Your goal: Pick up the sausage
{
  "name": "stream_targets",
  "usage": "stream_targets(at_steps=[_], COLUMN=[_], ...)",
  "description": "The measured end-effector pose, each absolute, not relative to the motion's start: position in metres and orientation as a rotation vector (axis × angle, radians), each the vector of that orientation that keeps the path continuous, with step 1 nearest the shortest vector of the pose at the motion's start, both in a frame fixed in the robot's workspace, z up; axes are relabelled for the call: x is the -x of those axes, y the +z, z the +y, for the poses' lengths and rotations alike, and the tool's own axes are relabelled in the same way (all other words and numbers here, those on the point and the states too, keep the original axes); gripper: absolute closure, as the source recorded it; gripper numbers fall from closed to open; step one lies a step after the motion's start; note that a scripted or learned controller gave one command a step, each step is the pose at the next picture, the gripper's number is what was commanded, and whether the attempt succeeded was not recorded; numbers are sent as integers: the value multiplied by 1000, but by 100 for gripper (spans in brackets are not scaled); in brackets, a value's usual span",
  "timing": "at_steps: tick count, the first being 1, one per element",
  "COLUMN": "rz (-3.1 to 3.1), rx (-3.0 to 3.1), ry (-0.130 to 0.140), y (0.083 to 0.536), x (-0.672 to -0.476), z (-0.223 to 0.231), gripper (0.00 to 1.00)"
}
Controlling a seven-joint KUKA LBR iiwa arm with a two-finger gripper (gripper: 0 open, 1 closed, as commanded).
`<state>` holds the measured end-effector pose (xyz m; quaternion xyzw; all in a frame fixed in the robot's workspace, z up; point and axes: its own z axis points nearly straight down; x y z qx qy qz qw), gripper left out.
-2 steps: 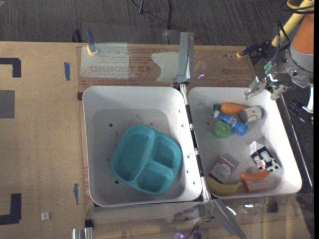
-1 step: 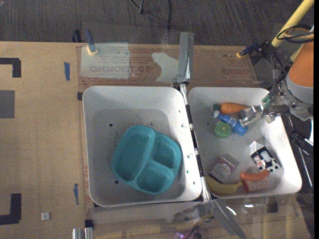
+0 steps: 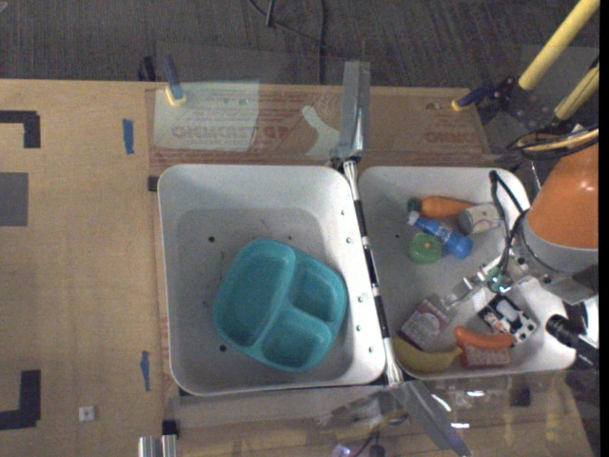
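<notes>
The sausage (image 3: pixel 483 337) is a short red-orange link lying near the front of the right bin (image 3: pixel 390 255). It rests just right of a yellow banana (image 3: pixel 426 357), with a small brown block (image 3: pixel 485 356) touching its front side. My gripper (image 3: pixel 490 298) hangs low over the bin just behind the sausage, beneath the arm's orange band (image 3: pixel 571 203). Nothing shows in its grasp. The arm's wrist hides part of the bin's right side.
The right bin also holds a carrot (image 3: pixel 447 206), a blue bottle (image 3: pixel 442 234), a green round piece (image 3: pixel 425 248), a small can (image 3: pixel 479 219) and a small printed carton (image 3: pixel 425 322). In the left bin (image 3: pixel 190 198) lies a teal divided plate (image 3: pixel 281 303).
</notes>
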<state>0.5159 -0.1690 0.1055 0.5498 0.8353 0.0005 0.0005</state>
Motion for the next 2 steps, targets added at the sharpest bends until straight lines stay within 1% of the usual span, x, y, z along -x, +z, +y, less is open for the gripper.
stream_targets(at_steps=[1, 2], rz=[2717, 2717], rx=[-1579, -1579], ry=[1, 2], y=[125, 125], x=[-479, -479], z=[-143, -143], gripper=[0, 0])
